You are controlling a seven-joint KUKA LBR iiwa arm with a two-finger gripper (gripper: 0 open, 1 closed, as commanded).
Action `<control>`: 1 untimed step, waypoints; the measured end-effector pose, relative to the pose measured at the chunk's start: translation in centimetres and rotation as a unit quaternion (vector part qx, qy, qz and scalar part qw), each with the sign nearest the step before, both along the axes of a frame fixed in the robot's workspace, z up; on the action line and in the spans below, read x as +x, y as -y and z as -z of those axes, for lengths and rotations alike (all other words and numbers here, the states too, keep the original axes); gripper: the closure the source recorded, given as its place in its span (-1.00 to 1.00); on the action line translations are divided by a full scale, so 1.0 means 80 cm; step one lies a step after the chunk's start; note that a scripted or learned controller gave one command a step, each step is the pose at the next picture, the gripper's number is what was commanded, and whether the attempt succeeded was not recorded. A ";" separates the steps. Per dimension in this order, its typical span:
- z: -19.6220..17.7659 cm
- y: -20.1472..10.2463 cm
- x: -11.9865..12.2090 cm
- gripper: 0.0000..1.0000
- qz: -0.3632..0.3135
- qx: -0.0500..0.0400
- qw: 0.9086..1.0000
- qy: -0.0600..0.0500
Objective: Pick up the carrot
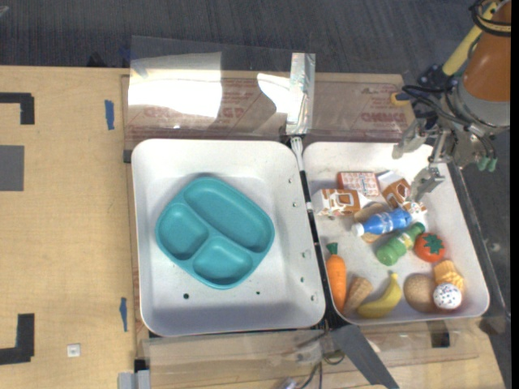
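Two shallow white bins sit side by side on the tabletop (57, 241). The left bin (154, 298) holds a teal divided plate (214, 230). The right bin (474, 286) holds a cluster of toy foods. The carrot (336, 274) lies upright along this bin's left wall, green top toward the far side, just beside a banana (386, 297) and below a blue bottle (385, 222). A tomato (429, 247) rests near the right wall. The jaws (428, 168) hang over the bin's far right corner, well apart from the carrot; whether they are spread or pressed together cannot be told.
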State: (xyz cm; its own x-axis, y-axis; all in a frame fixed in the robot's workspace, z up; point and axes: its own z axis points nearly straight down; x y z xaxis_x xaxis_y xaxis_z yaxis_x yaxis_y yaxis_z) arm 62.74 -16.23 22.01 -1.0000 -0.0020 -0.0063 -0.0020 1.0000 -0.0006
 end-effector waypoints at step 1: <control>0.119 0.030 -0.164 -1.00 0.038 -0.002 0.999 0.006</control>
State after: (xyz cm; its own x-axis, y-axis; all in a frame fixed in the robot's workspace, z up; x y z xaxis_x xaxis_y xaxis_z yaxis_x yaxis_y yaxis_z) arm 49.63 -18.66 12.45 -0.9971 0.0736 -0.0182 0.0737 0.9973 -0.0037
